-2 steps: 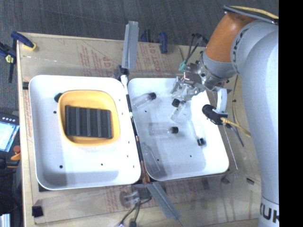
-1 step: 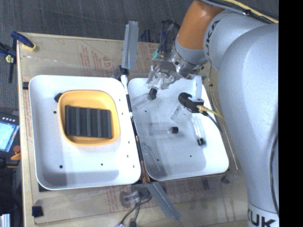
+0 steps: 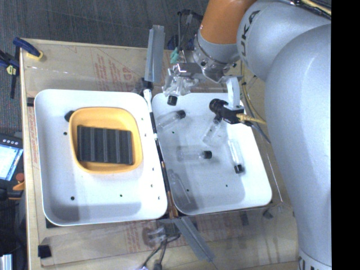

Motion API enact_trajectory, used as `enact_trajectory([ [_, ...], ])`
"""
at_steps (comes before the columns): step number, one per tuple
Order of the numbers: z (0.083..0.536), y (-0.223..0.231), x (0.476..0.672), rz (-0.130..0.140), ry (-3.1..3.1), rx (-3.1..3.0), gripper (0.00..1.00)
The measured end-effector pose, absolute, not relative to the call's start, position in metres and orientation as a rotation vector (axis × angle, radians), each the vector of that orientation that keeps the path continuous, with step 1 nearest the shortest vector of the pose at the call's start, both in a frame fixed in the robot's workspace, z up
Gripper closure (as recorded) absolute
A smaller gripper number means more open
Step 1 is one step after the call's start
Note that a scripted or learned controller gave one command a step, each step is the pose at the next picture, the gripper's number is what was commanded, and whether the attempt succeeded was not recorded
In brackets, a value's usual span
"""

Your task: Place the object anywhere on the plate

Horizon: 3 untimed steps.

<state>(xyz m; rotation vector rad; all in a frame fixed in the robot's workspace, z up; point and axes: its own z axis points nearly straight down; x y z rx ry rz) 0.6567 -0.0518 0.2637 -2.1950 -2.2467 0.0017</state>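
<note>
1. Hanging over the far edge of the right bin (image 3: 256,190), the tool (image 3: 179,83) sits below the orange-banded wrist; I cannot tell its state.
2. Clear vials (image 3: 194,153) with black caps lie scattered in that bin.
3. A yellow plate (image 3: 107,117) with a dark ridged insert rests in the left bin (image 3: 56,196).

Yellow plate (image 3: 105,117) in left bin (image 3: 50,196); clear vials (image 3: 235,156) scattered in right bin (image 3: 256,193).

The arm (image 3: 281,32) bears dark letters near its orange band, partly cut off. They seem to read "KU". The bench's (image 3: 101,61) red print is unreadable.
</note>
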Motion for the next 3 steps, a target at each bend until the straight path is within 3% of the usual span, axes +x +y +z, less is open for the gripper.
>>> enact_trajectory([
  [1, 0.191, -0.06, 0.656, 0.004, -2.556, -1.82, 1.0],
  [2, 0.191, -0.014, 0.632, 0.004, -2.765, -1.482, 1.0],
  [3, 0.191, -0.015, 0.633, 0.005, -2.764, -1.484, 0.0],
])
